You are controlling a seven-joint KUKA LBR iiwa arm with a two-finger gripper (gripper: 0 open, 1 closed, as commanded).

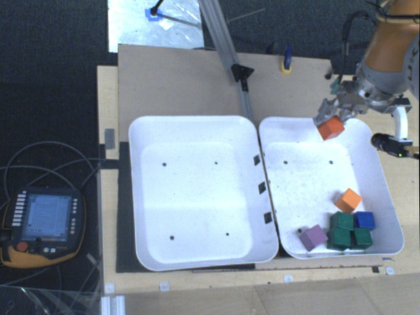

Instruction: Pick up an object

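Hidden or cut off: the arm (392, 41) leaves the picture at the top right, so just its orange band and grey wrist show; the fingers' tips are covered by the cube they hold.
Gripper (332, 118): closed on a red-orange cube (331, 128), which sits between the fingers above the far edge of the right bin (374, 169).
Hard to make out: whether the cube touches the bin's rim or hangs clear of it cannot be told.
Other blocks: clustered in the right bin's near right corner, an orange block (349, 199), a blue block (364, 220), green blocks (342, 231) pressed together, and a purple block (314, 237) just beside them.
Left bin (147, 176): white, with a few dark specks on its floor.
Bench (190, 77): brown board under both bins, pale wood edge around it.
Pole (220, 28): grey, slanting from the top down to the gap between the bins.
Room: dark carpet (52, 58); a pendant (42, 225) with a lit screen and looped cables at left; a shiny sheet (154, 15) at top.
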